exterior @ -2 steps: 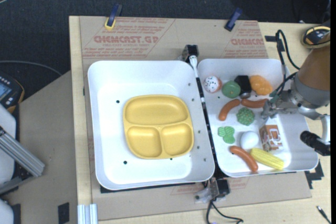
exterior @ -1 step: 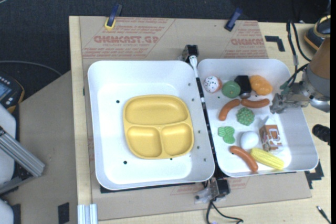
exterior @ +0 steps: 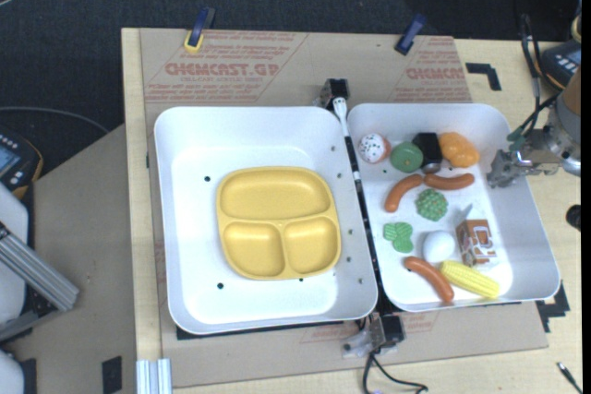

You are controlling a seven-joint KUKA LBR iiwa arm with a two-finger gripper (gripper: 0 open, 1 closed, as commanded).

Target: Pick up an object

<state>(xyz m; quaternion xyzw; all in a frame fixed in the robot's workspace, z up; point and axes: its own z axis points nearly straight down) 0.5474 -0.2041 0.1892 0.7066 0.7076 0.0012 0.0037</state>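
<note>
Two-finger metal gripper [exterior: 506, 167] sits at the right rim of the right shallow white bin [exterior: 536, 235], hanging just over the bin's edge, on the grey arm [exterior: 563, 148] entering from the right. Finger state: cannot tell from this angle; the fingertips are small and blurred against the rim. Nothing visible between them.

Nearest items, right bin, upper row: orange rounded toy fruit [exterior: 458, 148], touching the black block-shaped object [exterior: 428, 149] on its left. Next left, green round disc-like toy [exterior: 405, 157], then a white ball with dark speckles [exterior: 372, 147] near the bin's top left corner.

Middle row: short red-orange sausage [exterior: 449, 182] lying roughly level below the orange fruit; a second sausage of the same colour [exterior: 402, 191] tilted, left of it. Green knobbly broccoli-like piece [exterior: 431, 205] between and below them.

Lower row: small brown and white box-shaped toy [exterior: 476, 241], white egg-shaped object [exterior: 438, 246] just beside it on the left, green leafy piece [exterior: 399, 236] further left. Near the front wall: yellow corn cob [exterior: 470, 279] and a third red-orange sausage [exterior: 430, 277] just beside it, both lying slantwise.

All candidate objects lie on the bin floor, apart from the gripper.

Left shallow white bin [exterior: 185, 198] holds a yellow three-compartment plastic tray [exterior: 277, 221], centred. Both bins rest on a brown cardboard sheet with red lettering [exterior: 231, 60].
</note>
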